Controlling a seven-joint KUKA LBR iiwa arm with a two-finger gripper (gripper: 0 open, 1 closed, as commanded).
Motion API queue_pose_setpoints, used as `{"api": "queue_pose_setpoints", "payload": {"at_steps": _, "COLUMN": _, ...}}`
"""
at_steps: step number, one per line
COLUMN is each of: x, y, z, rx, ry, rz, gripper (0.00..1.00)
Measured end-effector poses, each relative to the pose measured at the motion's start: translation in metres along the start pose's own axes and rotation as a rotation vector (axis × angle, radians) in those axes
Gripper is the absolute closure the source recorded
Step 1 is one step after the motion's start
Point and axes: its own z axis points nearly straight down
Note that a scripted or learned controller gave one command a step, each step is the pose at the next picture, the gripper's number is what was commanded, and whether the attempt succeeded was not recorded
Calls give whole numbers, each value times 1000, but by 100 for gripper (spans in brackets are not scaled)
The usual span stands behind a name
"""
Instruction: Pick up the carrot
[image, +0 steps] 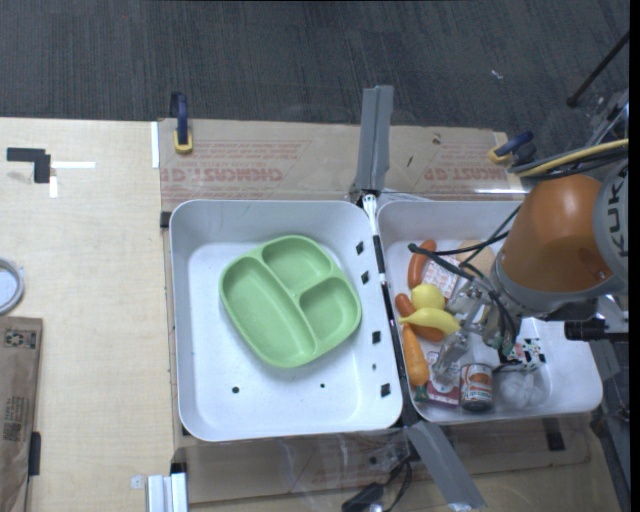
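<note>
The carrot (414, 358) is a short orange stick lying lengthwise along the left wall of the right bin (570, 395), near its front corner. My gripper (452, 358) hangs low in that bin just to the right of the carrot, close beside it, under the orange band of the arm (555, 245). Nothing can be made out in its grip. A yellow banana-like toy (428, 310) lies just behind the carrot and partly in front of the wrist.
A small can (477, 386) stands at the front of the right bin beside a clear crumpled item (520, 385). A red sausage-like piece (420, 262) lies at the back left. The left bin (200, 400) holds a green divided plate (290, 298).
</note>
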Motion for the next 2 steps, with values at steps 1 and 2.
{"api": "queue_pose_setpoints", "payload": {"at_steps": 1, "x": 0, "y": 0, "z": -10, "rx": -1, "ry": 2, "rz": 4, "gripper": 100}}
{"api": "queue_pose_setpoints", "payload": {"at_steps": 2, "x": 46, "y": 29, "z": -96, "rx": 4, "ry": 2, "rz": 410, "gripper": 100}}
